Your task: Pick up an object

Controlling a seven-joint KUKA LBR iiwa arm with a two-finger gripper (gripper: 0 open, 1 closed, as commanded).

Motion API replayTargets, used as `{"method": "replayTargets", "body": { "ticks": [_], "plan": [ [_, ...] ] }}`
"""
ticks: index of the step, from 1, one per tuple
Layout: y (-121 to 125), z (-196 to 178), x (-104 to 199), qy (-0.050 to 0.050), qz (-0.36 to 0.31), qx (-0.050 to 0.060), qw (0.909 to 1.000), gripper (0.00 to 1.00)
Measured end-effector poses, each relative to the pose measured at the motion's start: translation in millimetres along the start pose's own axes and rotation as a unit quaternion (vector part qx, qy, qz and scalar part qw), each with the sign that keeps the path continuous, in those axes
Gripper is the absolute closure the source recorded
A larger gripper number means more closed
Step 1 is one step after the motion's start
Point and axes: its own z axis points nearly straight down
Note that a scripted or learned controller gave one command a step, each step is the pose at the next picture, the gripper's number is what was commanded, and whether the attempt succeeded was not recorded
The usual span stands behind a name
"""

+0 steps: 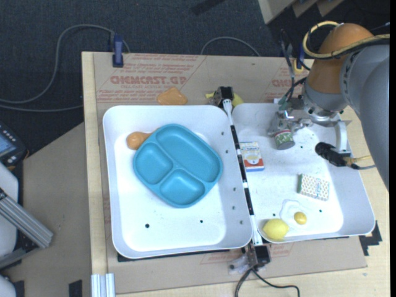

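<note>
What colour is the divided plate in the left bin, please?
Light blue divided plate, seen best in the camera view.

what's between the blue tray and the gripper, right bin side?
In the camera view, the bins' shared rims and the small red-and-white carton lie between the blue divided tray and the gripper; otherwise bare white floor.

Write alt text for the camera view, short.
The arm's gripper hangs low over the right bin, near a small dark object. That bin also has a carton, sponge, lemon and toy egg; the left bin has a blue plate.
</note>
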Motion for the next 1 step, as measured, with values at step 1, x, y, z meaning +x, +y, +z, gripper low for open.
{"method": "replayTargets", "body": {
  "ticks": [1],
  "plan": [
    [-23.1,-105.8,64.4,-0.001,0.000,-0.005,1.0000,1.00]
  ]
}}
